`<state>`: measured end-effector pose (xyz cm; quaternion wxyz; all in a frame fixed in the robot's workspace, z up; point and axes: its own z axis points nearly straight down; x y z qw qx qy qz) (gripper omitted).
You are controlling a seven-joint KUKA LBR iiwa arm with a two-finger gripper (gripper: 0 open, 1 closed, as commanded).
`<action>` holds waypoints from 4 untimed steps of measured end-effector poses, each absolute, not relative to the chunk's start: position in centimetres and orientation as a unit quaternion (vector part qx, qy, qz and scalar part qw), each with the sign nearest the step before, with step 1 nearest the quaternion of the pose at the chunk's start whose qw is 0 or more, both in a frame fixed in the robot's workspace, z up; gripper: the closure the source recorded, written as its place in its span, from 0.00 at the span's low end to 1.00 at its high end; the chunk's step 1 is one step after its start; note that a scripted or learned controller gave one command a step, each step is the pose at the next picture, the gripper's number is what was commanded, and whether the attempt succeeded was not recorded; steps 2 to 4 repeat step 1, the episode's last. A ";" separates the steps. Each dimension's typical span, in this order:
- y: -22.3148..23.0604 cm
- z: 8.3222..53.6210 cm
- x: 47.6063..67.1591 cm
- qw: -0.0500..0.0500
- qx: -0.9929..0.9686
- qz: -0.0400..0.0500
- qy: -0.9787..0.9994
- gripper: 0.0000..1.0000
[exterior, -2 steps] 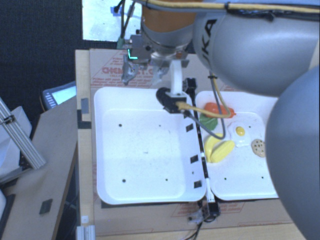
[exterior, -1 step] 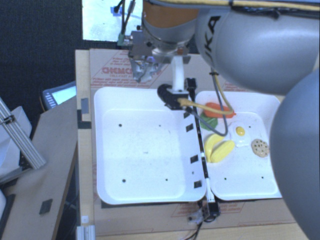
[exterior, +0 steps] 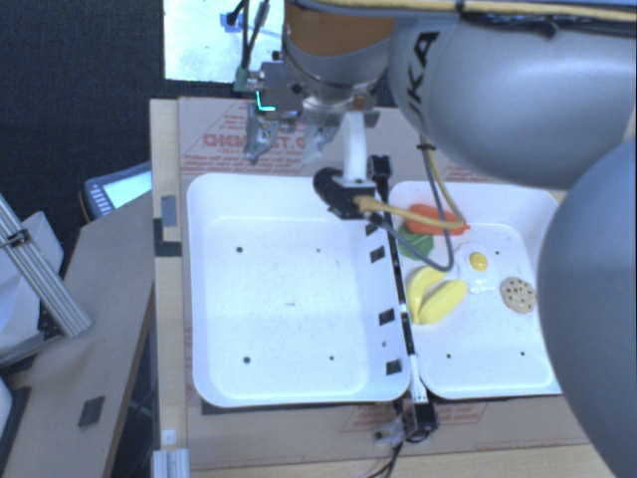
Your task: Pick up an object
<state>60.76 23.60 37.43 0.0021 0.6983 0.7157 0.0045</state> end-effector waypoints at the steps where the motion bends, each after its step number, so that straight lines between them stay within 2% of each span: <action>1: 23.6 38.6 60.8 0.003 0.697 0.006 0.717 1.00; 4: 23.6 38.6 60.8 0.003 0.697 0.006 0.717 1.00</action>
